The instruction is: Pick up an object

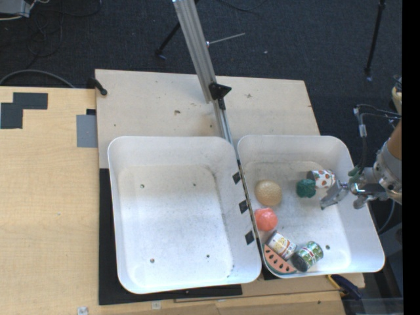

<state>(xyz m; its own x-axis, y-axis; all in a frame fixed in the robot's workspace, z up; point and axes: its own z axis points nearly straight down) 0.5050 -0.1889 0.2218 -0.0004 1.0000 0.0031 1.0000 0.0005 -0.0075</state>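
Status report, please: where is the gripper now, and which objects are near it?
Gripper over right bin, east side, nothing seen between fingers. Nearest: green object, small red-and-white object. Tan ball and red ball farther left.

Left bin (125,176): floor open wall to wall, free passage anywhere. Right bin (289,146): far part open. Middle crowded by tan ball (268,192), green lump (305,188) and red-white toy (321,178); narrow gaps between. Near-left corner blocked by red ball (266,218), small can (281,244), green can (308,254), melon slice (277,262). Near-right floor open. Slanted metal rail (197,44) crosses the far worktop (151,104) above the bins' divide.
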